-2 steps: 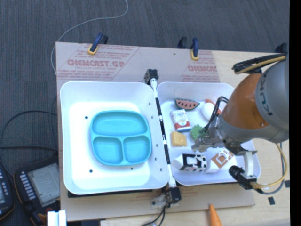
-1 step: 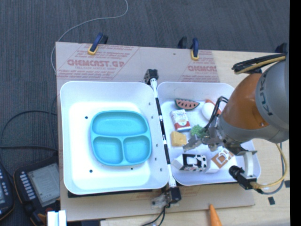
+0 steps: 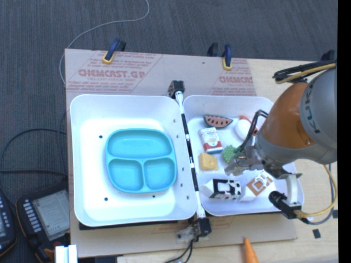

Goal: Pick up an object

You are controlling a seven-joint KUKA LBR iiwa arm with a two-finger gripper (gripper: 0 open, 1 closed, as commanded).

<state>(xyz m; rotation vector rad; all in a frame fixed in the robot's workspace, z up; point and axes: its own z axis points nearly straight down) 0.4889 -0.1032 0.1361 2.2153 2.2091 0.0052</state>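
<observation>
Low over the right white bin [image 3: 193,147], our hand [image 3: 239,163] hangs beneath the grey arm's orange-banded wrist [image 3: 288,119]. We cannot tell how it is set, nor whether it has hold of anything; the wrist hides too much.

Nearest the hand lies the small green leafy toy [image 3: 228,154], touching it or just beside it, which we judge the likeliest thing to pick. To do this step well, we would come straight down over the green piece, close on it alone, and lift vertically until it clears the bin wall.

What crowds the grasp: a pale yellow block [image 3: 207,161] sits just left of the green toy, and a small red-and-white carton [image 3: 210,139] lies above that. Below the hand lies a black-and-white patterned carton [image 3: 225,189], with a white box bearing an orange square print [image 3: 259,185] to its right, partly under the arm. A slanting descent could nudge any of these or pinch two at once.

Farther off, a watermelon-slice toy [image 3: 218,121] and a white egg-shaped object [image 3: 242,127] lie near the bin's far wall, clear of the approach.

The left white bin [image 3: 88,196] carries a light blue three-compartment plastic tray [image 3: 141,160], well apart from the work. Both bins rest on the worktop's brown printed board [image 3: 112,73], held by blue-and-yellow clamps [image 3: 113,49].
</observation>
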